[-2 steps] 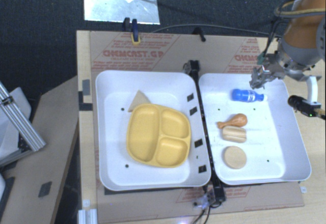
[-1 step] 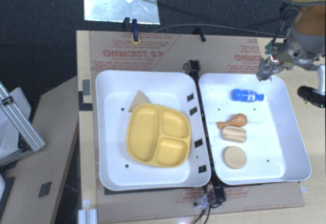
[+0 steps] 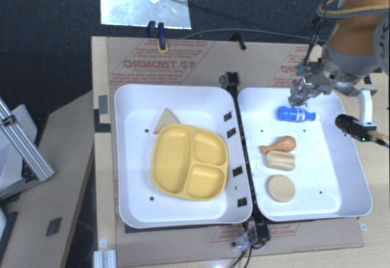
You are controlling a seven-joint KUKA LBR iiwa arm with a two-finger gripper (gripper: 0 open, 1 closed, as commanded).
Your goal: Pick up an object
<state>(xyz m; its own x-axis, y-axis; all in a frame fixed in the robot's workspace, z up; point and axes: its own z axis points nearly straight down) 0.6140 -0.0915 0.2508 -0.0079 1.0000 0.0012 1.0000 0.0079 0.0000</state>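
Two shallow white bins sit side by side on the table point(image 3: 183, 56), and the risks follow from how things lie in them. Left bin point(image 3: 131, 139) carries the biggest item, a yellow divided tray point(image 3: 189, 162), with a tan wedge-shaped piece point(image 3: 166, 119) touching its upper left edge; both lie well apart from the arm, so a reach there looks unlikely from this pose. Right bin point(image 3: 347, 169) holds the smaller candidates: a round tan disc point(image 3: 281, 188) nearest the front, a tan bread-like block point(image 3: 280, 160) just behind it, an orange drumstick-shaped piece point(image 3: 280, 145) touching that block, and a blue bottle point(image 3: 296, 115) lying on its side near the back wall. Grey arm point(image 3: 359, 23) enters from the right, and its end effector point(image 3: 298, 97) hangs just above the bottle's upper side; whether its fingers are spread or closed cannot be told, and nothing is seen between them. Likely trouble: the bottle is round and on its side, so a descent slightly off centre could roll it away or squirt it out of the pinch. Being close to the back wall, the end effector might also clip the rim, and a shallow closure would come up with nothing
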